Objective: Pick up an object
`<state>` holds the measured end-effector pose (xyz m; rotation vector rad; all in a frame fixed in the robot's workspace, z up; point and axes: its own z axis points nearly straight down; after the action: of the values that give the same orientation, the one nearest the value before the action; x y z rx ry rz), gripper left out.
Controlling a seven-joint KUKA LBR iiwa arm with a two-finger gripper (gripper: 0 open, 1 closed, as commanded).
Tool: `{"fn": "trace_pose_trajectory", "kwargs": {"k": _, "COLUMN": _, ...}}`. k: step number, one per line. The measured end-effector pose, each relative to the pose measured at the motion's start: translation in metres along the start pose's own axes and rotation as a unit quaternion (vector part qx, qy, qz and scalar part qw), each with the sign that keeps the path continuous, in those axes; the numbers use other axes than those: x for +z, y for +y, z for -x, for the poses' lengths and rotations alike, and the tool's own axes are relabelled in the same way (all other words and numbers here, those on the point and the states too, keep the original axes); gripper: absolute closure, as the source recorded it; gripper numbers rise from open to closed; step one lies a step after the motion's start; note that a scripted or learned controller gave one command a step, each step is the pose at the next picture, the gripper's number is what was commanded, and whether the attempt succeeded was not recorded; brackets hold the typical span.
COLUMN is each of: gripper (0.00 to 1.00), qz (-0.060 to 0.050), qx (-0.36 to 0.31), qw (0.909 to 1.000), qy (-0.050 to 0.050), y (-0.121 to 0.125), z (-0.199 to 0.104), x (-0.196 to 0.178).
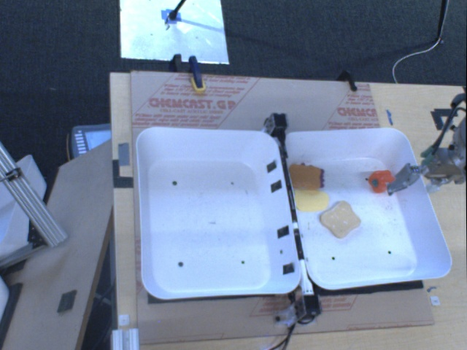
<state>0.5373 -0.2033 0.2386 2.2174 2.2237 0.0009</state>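
While tool [406, 179] nears orange piece [379, 181], sponge [306, 176], yellow disc [312, 201], tan pad [340, 219] apart.

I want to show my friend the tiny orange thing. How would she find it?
Look in the right-hand white bin of the two. Near its right side, beside the gripper, lies the small orange toy. It is the brightest and smallest thing there; the brown block, yellow disc and beige piece are duller and sit further left.

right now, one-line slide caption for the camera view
Hand at the right bin's edge beside a small orange object, with a brown block, yellow disc and tan piece nearby.
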Motion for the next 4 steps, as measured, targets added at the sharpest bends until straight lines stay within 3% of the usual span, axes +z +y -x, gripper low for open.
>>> {"fn": "trace_pose_trajectory", "kwargs": {"k": 1, "gripper": 1.0, "qz": 0.002, "qx": -0.002, "qw": 1.0, "qy": -0.001, "y": 0.001, "z": 0.0, "x": -0.011}}
{"fn": "trace_pose_trajectory", "kwargs": {"k": 2, "gripper": 1.0, "qz": 0.004, "qx": -0.001, "qw": 1.0, "qy": -0.001, "y": 0.004, "z": -0.007, "x": -0.093}}
{"fn": "trace_pose_trajectory", "kwargs": {"k": 3, "gripper": 1.0, "qz": 0.006, "qx": -0.005, "qw": 1.0, "qy": 0.0, "y": 0.007, "z": -0.093, "x": -0.186}}
{"fn": "trace_pose_trajectory", "kwargs": {"k": 4, "gripper": 1.0, "qz": 0.007, "qx": -0.007, "qw": 1.0, "qy": 0.002, "y": 0.027, "z": -0.208, "x": -0.28}}
